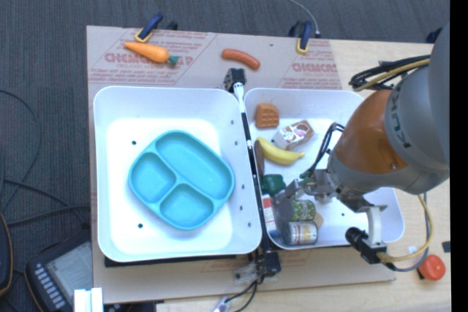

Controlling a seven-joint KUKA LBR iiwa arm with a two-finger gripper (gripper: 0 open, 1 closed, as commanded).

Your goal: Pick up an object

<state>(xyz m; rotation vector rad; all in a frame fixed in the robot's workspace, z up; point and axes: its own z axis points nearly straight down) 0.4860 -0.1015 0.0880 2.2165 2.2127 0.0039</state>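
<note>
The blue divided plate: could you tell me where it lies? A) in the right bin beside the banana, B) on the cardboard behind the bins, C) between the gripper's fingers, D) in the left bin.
D: the blue divided plate lies flat in the left bin, apart from the arm.

The bulky grey arm with the orange band point(398, 139) runs off the right edge and covers much of the right white bin point(307, 95). Its two-finger gripper point(296, 190) is too dark to read. A green object point(273, 183) beside it lies partly hidden.
</note>
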